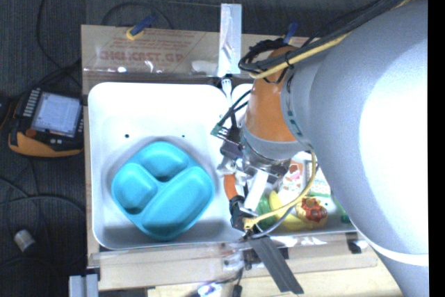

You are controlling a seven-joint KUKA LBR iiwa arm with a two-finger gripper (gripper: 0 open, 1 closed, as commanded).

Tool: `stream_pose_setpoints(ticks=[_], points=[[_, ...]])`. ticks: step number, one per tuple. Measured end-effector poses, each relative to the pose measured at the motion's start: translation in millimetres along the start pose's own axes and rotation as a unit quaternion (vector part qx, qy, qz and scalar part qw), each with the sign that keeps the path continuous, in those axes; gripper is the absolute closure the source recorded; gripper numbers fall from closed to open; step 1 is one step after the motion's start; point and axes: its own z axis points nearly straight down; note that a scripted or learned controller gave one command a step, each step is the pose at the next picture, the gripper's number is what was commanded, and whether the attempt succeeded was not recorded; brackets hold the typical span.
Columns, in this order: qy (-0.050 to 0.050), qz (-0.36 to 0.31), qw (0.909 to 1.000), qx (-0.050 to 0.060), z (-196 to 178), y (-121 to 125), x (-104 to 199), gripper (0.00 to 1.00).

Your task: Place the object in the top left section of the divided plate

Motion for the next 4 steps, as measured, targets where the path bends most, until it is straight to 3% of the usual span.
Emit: stream_pose_setpoints(ticks=[1, 2, 3, 4], points=[[0.006, 0.087, 0.9962, -0.006, 69.1, -11.0, 37.9, 1.0], [0.018, 0.204, 0.9786, -0.02, 75.0, -29.8, 74.7, 1.0], [0.009, 0.201, 0.9794, -0.011, 89.0, -38.6, 74.0, 0.0], [-0.001, 0.155, 0.9879, -0.003, -45.6, 18.2, 84.2, 0.0]])
